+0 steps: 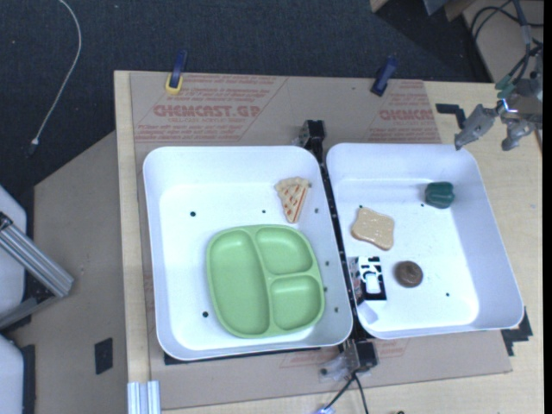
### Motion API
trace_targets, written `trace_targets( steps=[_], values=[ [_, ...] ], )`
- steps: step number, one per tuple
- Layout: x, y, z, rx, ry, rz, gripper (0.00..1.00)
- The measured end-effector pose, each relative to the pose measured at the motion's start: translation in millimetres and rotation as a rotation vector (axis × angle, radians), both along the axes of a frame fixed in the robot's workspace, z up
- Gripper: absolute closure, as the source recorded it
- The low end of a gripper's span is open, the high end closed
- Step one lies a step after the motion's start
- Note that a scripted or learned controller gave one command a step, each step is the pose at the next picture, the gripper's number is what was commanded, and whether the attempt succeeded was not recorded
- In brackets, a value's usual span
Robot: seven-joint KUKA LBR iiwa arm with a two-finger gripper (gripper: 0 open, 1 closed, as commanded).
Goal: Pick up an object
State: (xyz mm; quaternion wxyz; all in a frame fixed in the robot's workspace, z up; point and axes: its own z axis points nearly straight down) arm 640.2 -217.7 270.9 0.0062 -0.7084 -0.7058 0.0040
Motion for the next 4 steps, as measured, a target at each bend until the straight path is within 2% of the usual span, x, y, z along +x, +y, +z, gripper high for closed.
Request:
trace_targets(
  steps=[1,2,3,4],
  values=[
    [2,1,9,-0.003,-0.014,0.004,0.0],
    [4,5,-55,-0.001,-0.007,0.005,0.0],
    [6,9,-97,-0.002,-0.01,0.005,0.0],
    [8,14,-160,-0.002,-0.008,0.005,0.0]
  ],
)
